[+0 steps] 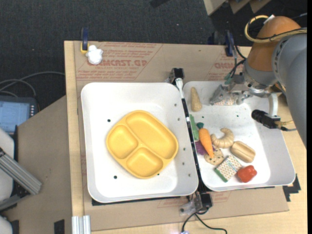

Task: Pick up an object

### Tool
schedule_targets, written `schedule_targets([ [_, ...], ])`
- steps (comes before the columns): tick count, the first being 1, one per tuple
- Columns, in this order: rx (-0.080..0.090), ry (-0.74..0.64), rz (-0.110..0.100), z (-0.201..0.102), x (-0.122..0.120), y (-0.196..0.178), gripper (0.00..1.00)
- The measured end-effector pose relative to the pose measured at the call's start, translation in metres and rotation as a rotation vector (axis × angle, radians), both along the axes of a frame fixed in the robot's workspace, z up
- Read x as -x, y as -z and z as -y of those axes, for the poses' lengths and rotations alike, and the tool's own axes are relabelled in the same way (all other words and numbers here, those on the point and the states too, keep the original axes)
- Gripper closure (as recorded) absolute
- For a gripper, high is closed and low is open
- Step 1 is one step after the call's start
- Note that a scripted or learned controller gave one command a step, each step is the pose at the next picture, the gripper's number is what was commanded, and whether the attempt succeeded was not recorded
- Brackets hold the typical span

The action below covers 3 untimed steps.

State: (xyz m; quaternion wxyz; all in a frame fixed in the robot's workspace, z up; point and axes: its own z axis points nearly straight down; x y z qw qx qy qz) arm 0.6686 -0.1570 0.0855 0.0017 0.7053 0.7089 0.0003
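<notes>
From the camera above, the table (122, 57) carries two white bins side by side. The left bin (97, 101) holds a yellow divided plate (141, 144). The right bin (273, 169) holds the toy food: a carrot (205, 140), a croissant (224, 137), a bread roll (243, 151), a red pepper (246, 173), a pale stick-shaped piece (195, 99) near the upper left corner, and a few small flat pieces between them. The arm (273, 52) reaches in from the right, and its tool (229, 95) sits low at the upper edge of the right bin, apart from the food pile. How far the tool is open cannot be told at this size, and nothing shows in its grasp. By the look of it, the pick is not yet made: every item lies in the bin, so choosing, closing and lifting all remain.
</notes>
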Motion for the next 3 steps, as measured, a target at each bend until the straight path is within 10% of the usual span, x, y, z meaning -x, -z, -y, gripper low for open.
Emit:
schedule_targets([
  [1,0.0,0.003,0.002,0.002,0.001,-0.01,1.0],
  [2,-0.003,0.004,-0.002,-0.023,0.048,-0.1,1.0],
  [3,-0.004,0.002,-0.008,-0.092,0.082,-0.099,1.0],
])
